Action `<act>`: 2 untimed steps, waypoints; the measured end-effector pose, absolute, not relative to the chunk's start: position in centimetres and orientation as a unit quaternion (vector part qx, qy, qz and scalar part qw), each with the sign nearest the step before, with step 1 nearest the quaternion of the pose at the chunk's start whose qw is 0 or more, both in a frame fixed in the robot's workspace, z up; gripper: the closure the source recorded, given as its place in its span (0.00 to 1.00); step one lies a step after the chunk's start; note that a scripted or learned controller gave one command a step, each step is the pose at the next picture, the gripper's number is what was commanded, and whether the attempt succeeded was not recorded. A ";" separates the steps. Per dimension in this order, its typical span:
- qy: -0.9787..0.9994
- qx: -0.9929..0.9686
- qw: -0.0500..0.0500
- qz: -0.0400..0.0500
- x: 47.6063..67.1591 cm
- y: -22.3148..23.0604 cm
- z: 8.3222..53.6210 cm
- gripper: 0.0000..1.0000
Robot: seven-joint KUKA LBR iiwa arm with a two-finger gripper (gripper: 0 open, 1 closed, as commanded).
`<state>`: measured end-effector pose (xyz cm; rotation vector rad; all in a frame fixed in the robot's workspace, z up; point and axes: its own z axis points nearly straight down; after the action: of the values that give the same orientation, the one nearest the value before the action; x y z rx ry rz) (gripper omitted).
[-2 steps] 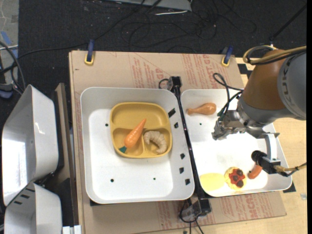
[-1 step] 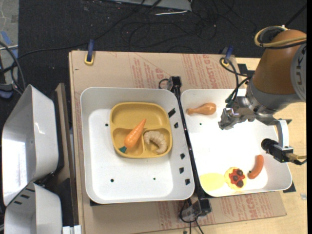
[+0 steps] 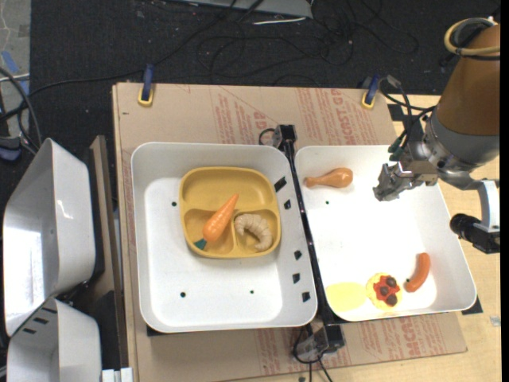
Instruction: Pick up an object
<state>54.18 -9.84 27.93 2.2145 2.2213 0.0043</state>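
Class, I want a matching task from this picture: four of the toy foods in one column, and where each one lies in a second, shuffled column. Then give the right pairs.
Column one:
1. carrot
2. shrimp
3. chicken drumstick
4. sausage

Column two:
A. far end of the right bin, close to the gripper
B. near right corner of the right bin
C. lower right compartment of the yellow plate
D. lying aslant across the yellow plate's divider

Pairs: 1-D, 2-C, 3-A, 4-B
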 end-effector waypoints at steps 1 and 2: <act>0.710 0.704 -0.001 0.000 53.1 -5.1 27.7 1.00; 0.710 0.704 -0.001 0.000 53.3 -0.5 26.2 1.00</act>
<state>53.26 -0.45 26.21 2.2145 2.2317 -0.0007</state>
